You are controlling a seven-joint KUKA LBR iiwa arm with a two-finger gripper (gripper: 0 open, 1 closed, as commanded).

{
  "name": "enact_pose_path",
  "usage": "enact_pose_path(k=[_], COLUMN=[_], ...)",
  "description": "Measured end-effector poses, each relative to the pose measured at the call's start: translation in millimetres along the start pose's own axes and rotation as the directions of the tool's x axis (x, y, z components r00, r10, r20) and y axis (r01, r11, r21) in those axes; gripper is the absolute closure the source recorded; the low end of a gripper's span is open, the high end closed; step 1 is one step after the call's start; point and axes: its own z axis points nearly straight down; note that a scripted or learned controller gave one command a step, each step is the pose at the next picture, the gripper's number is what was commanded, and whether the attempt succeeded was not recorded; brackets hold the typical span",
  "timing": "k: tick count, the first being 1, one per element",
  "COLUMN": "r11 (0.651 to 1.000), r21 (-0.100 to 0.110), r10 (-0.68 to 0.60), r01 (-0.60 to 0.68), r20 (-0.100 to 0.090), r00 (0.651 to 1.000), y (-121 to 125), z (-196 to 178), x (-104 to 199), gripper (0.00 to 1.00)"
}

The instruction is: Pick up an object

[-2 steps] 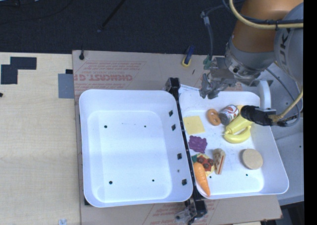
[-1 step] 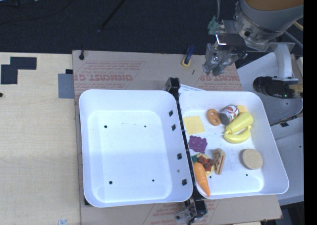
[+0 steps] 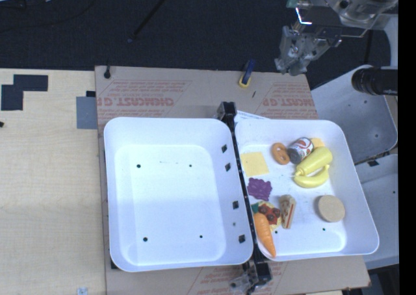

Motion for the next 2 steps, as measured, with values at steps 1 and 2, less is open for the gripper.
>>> enact_pose_path(k=[1,2], r11=[1.000,1.000], r21=[0.003,0.013], r10=[0.003,0.010], r01=[-0.003,-0.010], r20=[0.002,0.002], r00=[1.000,1.000], y=[68.8,70.4], z=[20.2,90.3], x=[-65.9,-175.4], gripper=[1.00,1.00])
